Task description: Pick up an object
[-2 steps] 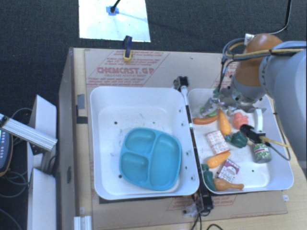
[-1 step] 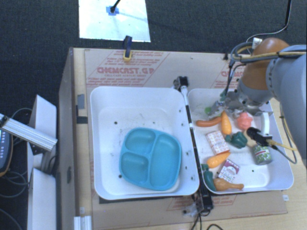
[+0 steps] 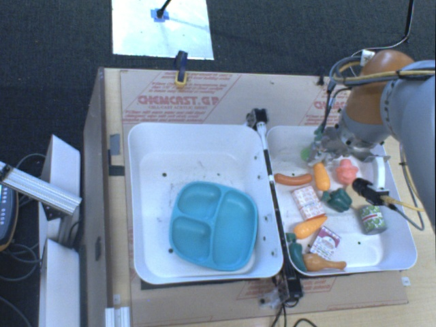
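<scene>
The hand (image 3: 325, 152) is low in the right bin's (image 3: 402, 251) far part; its grip cannot be made out. Near it lie an orange carrot (image 3: 321, 176), a pink toy (image 3: 346, 171) and a sausage (image 3: 293, 179). A blue plate (image 3: 214, 226) fills the left bin (image 3: 153, 182).

Even bright overhead light, soft shadows, slightly soft focus

Tray (image 3: 214, 226) lies in left bin (image 3: 146, 182); food toys (image 3: 313, 203) fill right bin (image 3: 402, 251).
</scene>
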